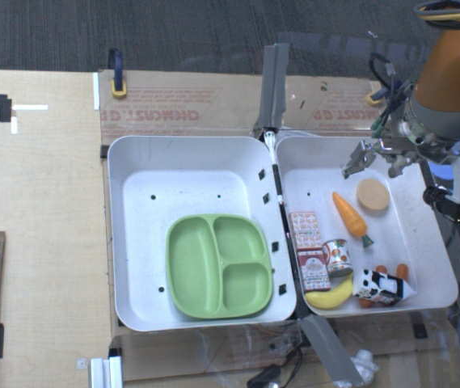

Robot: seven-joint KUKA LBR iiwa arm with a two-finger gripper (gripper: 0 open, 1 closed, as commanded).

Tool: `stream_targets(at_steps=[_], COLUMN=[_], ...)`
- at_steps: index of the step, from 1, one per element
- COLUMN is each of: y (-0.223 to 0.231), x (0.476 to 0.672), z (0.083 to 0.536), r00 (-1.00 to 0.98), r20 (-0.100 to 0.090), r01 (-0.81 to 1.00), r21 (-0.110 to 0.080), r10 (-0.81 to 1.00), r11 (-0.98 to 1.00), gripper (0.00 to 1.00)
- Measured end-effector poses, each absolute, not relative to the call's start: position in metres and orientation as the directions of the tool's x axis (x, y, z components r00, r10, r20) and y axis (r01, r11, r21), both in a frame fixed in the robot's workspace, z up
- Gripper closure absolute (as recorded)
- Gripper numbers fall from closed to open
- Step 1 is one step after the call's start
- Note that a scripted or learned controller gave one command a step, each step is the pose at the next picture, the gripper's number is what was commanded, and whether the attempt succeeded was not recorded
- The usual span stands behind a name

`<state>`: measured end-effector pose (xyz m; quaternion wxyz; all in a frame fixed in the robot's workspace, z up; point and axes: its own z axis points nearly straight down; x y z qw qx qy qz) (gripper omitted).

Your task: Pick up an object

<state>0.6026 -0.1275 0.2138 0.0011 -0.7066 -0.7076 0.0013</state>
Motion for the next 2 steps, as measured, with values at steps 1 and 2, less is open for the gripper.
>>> stream_targets(at_steps=[1, 2], y=[-0.131, -0.146], x=[0.547, 0.565], z=[0.098, 0.091], r00=[-0.044, 0.121], r20=[0.000, -0.001], r01=[0.999, 0.993], r21=[-0.002, -0.001], r10=[0.999, 0.993], r11=[0.044, -0.121], gripper=[0.00, 0.00])
